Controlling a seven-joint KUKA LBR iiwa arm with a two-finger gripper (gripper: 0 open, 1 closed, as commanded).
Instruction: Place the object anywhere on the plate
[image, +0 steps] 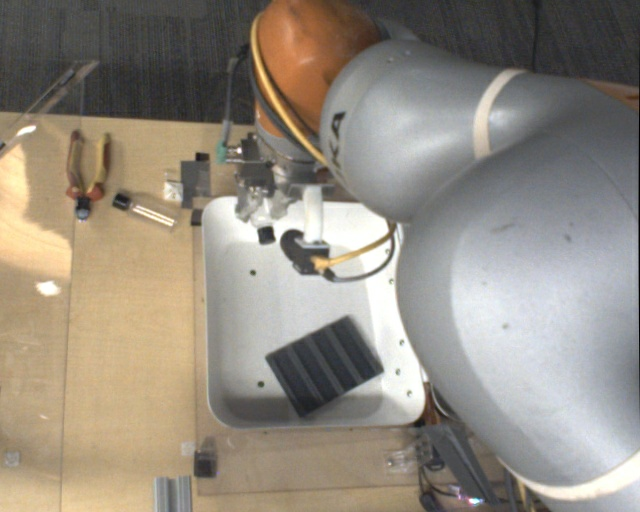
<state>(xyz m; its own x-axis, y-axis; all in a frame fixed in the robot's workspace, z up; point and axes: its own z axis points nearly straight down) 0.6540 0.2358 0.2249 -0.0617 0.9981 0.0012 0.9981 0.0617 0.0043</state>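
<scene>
- Hovering over the upper-left corner of the white bin (225, 395), the gripper (262, 208) hangs beneath the orange band of the grey arm (520, 250), which covers the right half of the frame.
- Whether the gripper is parted, together or clamped on anything, I cannot tell; the metal parts there are blurred and small.
- A dark ribbed rectangular object (324, 366) lies flat on the bin floor at lower centre, apparently the task's thing, though that is a judgement.
- It sits well apart from the gripper, down-frame and slightly to the right, with its long axis running diagonally from lower left to upper right.
- No plate can be made out with certainty.
- Outside the bin, at upper left on the wooden bench (100, 350), lie red-handled pliers (88, 170).
- Reaching the ribbed object would call for travel toward the lower frame edge and a wrist turn to match its diagonal.
</scene>
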